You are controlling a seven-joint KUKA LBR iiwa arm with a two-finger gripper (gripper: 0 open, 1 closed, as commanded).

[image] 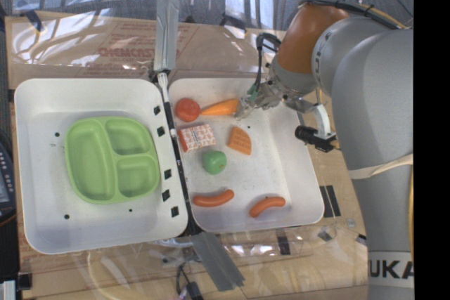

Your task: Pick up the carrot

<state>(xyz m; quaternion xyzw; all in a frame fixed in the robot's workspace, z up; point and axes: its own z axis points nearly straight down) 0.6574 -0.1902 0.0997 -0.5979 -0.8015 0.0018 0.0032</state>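
Observation:
The carrot [219,108] is a small orange cone lying near the back of the right bin [302,172], its tip pointing left toward a red tomato [187,109]. My gripper [249,103] is low over the bin at the carrot's right, thick end, touching it or nearly so. The grey arm with its orange band [309,31] comes in from the upper right above it. From this angle I cannot make out how the gripper meets the carrot.
The right bin also holds a patterned red-and-white block [197,137], an orange wedge [240,141], a green ball [214,162] and two sausages [213,198] [267,206]. A green divided plate [112,158] lies in the left bin [35,116].

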